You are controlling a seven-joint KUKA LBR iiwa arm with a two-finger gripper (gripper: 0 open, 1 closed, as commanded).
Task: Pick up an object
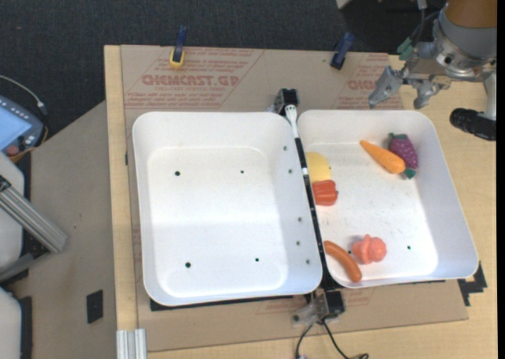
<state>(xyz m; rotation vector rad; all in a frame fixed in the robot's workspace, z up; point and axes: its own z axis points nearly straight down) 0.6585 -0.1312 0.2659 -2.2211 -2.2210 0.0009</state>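
Hand (404, 87) hangs over the cardboard just beyond the far rim of the right bin (450, 192), up near the bin's far right corner. Its two fingers are spread apart w/ nothing between them, so it's open and carrying nothing.

All candidates sit in the right bin; the left bin (150, 192) has none. Nearest the hand: an orange carrot (383, 156) w/ a purple grape bunch (403, 151) touching its right end. Against the divider: a yellow piece (317, 166) and, just below it, a red-orange pepper-like piece (324, 192). Near the front rim: a sausage (342, 260) and a pink lumpy piece (368, 249), close together, maybe touching.

Handling, my guess: these look like toy food, prob. hollow plastic. So light, stiff, not fragile, but smooth and apt to slip or squirt out of a two-finger pinch (esp. rounded ones).

Best bet is the carrot. Long axis runs diagonally, thin end toward upper left of the view, thicker end lower right against the grapes. Take it across the narrow width at mid-body, fingers closing perpendicular to that axis. The taper means a grip near the tip would slide off. Grapes crowd the thick end, so stay toward the middle.

Sausage is the alt.: long axis also diagonal, upper left to lower right, but it's near the front rim and beside the pink piece, less finger room.
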